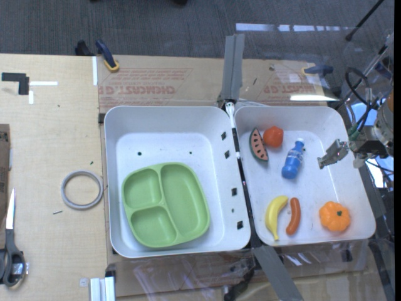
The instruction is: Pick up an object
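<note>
nearest the lower edge, the right bin holds three smooth, glossy toy foods along its front wall: a curved yellow banana, a slim red-orange sausage just beside it, and a round, ribbed orange pumpkin with a small dark stem, set apart toward the right wall. farther back in the same bin, a blue bottle with a white cap lies tilted near the middle. behind it, a watermelon slice, red face with dark seeds and a green rind, lies touching or just beside a round orange-red tomato.

the left bin is a shallow white tray with rounded corners. it holds a matte green plate, a rounded rectangle divided into three compartments, set toward the front of the bin at a slight angle.

the gripper is a grey metal unit above the right side of the right bin, to the right of the bottle and clear of every object. whether its fingers are parted or closed cannot be told at this scale; nothing is seen between them.

on the pale wood bench left of the bins lie a thin grey ring and, at the left edge, scissors. brown cardboard lies flat behind the bins.
</note>
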Tool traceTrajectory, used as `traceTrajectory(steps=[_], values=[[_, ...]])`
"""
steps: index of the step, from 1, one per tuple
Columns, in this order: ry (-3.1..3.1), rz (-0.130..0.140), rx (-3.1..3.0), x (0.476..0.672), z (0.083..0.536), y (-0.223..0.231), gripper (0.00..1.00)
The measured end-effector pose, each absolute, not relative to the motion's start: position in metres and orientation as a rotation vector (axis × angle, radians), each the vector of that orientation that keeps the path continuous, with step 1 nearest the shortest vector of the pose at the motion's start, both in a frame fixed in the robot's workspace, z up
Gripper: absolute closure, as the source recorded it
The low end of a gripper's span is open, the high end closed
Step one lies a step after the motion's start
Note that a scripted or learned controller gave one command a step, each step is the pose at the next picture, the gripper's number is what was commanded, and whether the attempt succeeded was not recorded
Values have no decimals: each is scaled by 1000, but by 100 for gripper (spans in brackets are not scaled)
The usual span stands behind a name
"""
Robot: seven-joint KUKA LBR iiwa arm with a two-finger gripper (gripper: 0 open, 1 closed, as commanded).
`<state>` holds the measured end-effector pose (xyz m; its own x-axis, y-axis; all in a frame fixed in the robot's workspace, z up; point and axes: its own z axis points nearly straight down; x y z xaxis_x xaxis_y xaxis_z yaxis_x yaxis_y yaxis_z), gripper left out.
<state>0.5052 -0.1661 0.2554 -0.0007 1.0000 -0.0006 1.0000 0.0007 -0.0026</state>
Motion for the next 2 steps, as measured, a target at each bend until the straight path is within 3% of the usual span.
traceTrajectory(steps=[1, 2], values=[[-2220, 4, -2219, 576, 126, -140, 0], [-2219, 3, -2222, 587, 91, -149, 0]])
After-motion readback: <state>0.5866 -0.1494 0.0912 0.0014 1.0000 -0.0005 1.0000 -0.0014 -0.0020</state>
